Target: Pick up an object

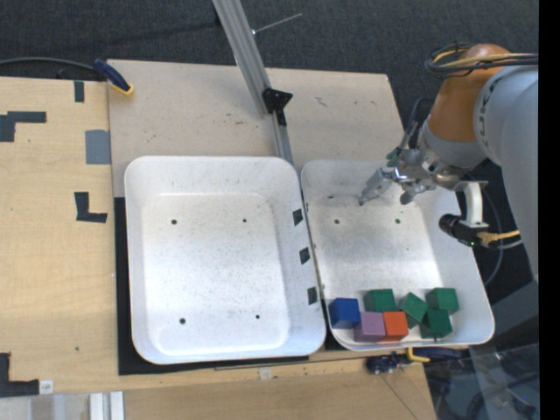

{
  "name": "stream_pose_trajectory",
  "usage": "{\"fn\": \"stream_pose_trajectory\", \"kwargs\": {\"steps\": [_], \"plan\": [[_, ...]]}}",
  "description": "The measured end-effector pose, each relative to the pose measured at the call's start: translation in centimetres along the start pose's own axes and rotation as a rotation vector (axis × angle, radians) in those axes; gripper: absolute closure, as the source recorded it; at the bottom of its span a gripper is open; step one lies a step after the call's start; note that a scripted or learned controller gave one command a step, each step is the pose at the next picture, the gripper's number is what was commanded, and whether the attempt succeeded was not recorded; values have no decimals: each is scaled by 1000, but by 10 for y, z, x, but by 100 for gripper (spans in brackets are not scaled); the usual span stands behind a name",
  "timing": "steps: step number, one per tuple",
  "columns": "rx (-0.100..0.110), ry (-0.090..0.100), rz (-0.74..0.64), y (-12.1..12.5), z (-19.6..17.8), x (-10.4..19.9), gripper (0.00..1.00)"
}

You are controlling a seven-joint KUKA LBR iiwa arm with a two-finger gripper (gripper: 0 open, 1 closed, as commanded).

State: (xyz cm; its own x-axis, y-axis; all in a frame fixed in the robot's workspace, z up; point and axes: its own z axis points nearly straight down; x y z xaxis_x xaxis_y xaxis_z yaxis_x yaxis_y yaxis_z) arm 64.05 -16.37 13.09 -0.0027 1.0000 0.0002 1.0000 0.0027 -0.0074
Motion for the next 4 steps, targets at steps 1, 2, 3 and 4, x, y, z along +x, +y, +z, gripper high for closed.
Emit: {"fn": "stream_pose_trajectory", "kwargs": {"steps": [1, 2, 3, 4], "plan": [[-2, -1, 0, -1, 42, 1, 0], [-6, -1, -1, 0, 29, 2, 100], [-13, -2, 2, -2, -31, -5, 100], [-14, -1, 0, 2, -90, 5, 100]]}}
